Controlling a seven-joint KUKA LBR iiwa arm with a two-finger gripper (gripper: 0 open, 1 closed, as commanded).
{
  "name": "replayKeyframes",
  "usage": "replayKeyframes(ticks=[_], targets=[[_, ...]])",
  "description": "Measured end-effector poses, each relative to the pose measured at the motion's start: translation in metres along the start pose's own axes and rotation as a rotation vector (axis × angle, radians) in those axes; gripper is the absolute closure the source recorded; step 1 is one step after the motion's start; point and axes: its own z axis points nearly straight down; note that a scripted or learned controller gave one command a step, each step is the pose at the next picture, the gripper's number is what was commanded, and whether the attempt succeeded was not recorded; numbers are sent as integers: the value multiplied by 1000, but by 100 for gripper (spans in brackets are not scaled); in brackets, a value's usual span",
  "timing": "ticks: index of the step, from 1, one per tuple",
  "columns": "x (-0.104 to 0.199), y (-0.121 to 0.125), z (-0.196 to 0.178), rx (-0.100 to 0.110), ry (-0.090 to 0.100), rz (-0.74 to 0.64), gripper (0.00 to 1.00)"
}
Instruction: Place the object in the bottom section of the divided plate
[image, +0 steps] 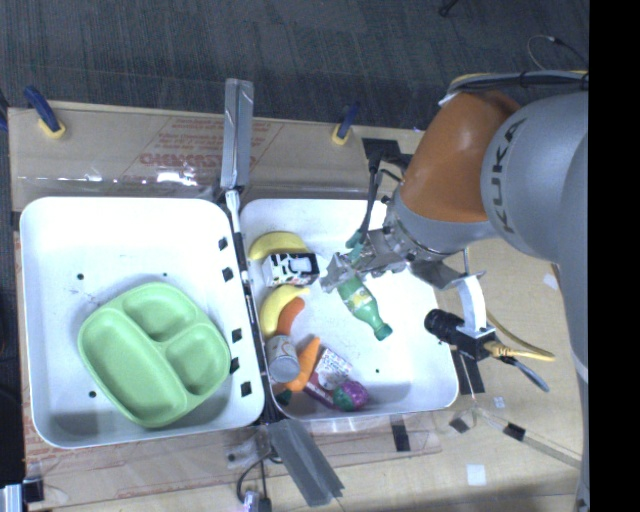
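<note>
While the arm (480, 170) reaches in from three o'clock, we see its tool (350, 272) over the right bin (420, 385), pinching a green bottle (362, 305) that slants toward five o'clock. The green divided plate (155, 352) lies in the left bin (60, 250), well apart, at nine o'clock of the bottle.
</note>
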Motion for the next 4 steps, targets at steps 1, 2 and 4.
replayKeyframes(ticks=[1, 2, 4], targets=[[63, 42, 36, 2, 0, -74, 100], [166, 34, 53, 2, -1, -333, 100], [297, 0, -12, 0, -2, -243, 100]])
